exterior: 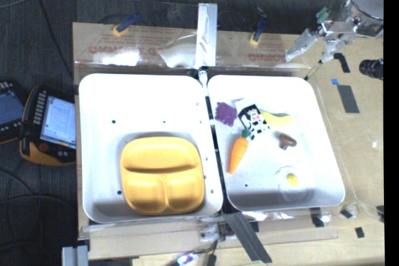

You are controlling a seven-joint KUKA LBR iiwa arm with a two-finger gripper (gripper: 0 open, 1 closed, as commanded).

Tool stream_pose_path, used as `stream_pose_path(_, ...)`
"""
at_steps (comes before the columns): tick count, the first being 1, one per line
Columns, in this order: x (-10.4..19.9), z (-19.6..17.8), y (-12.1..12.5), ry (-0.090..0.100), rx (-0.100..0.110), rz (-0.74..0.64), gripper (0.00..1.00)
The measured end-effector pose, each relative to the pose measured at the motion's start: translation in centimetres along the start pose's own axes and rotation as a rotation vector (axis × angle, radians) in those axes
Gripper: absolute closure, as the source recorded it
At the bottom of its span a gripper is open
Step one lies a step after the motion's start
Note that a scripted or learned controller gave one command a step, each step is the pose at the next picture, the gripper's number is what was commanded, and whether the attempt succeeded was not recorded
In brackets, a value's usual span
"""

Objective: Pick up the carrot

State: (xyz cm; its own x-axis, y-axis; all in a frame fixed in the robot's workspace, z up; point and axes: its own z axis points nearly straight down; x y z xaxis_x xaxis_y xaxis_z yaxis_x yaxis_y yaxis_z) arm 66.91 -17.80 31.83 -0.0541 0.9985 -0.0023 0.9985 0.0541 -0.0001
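Dark carpet surrounds the bench; the carrot (pixel 238 154) lies near the right bin's (pixel 324 152) left wall, below the cow toy (pixel 254 121), while the gripper (pixel 310 42), jaws spread and empty, hangs upper right: advise a descent centred across the carrot's body.

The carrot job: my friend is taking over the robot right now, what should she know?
Gripper: up past the right bin's far right corner, over the bench, holding nothing.
Carrot: lying in the right bin near the divider, its green top touching the cow toy.
Yellow tray: in the left bin.
Done: nothing yet.
Left: reach down, grab the carrot, lift it.
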Motion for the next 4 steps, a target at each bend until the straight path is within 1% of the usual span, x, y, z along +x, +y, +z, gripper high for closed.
stream_pose_path(1,6.9,10.8,-7.8,0.004,0.002,-0.126,0.00)
stream_pose_path(2,12.2,13.6,-13.9,0.004,0.003,-0.141,0.00)
stream_pose_path(3,13.2,13.5,-13.8,0.003,0.001,-0.122,0.00)
stream_pose_path(4,10.2,13.5,-15.0,0.004,0.002,-0.024,0.00)
